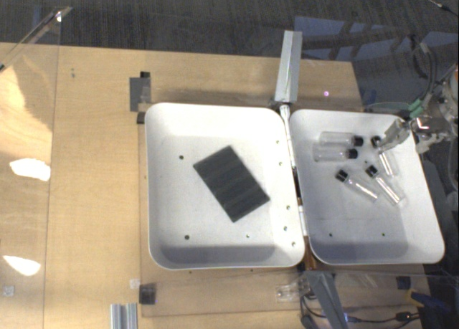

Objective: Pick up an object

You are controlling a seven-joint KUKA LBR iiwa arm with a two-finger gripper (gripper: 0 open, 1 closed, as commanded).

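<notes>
Nearest to us, along the bottom edge, we see the near rims of two shallow white bins sitting side by side on a wooden bench (79,198). Our left bin (165,241) holds a single dark grey flat rectangular pad (231,183), lying at a tilt near the middle of the floor and apart from every wall. Our right bin (430,245) holds a cluster of small clear vials with black caps (362,170) in its far half: one larger clear vial (333,146) lies near the far left corner, and several slimmer ones lie scattered just beside it toward the middle, some touching or crossing each other. At the far right corner of that bin we see part of the arm's end, the gripper (393,136), reaching in from the right just above the vials; we cannot tell whether it is apart or together, and we see nothing clearly held in it. A metal bracket (290,66) stands upright behind the seam between the bins.
</notes>
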